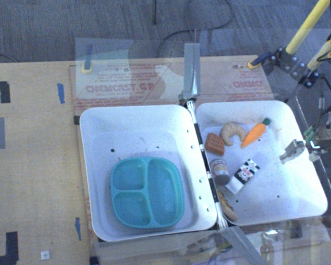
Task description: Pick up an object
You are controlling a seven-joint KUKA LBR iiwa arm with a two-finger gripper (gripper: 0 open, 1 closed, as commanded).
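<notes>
The right bin (290, 197) holds several small items. An orange toy carrot (254, 133) lies beside a tan croissant (232, 131), with a brown waffle-like square (214, 144) to their left. Below them a small can (219, 171) lies next to a black-and-white carton (244, 175), and a tan bread piece (228, 207) rests against the bin's left wall. My gripper (291, 150) hangs at the bin's right side, low over bare floor and well to the right of the carton and carrot. Nothing shows in its grasp.
The left bin (99, 132) holds a teal divided plate (147, 192) in its lower half. A metal divider (191, 72) runs between the bins at the back. Yellow-handled equipment (298, 33) stands at the back right, and cables lie beyond the bench.
</notes>
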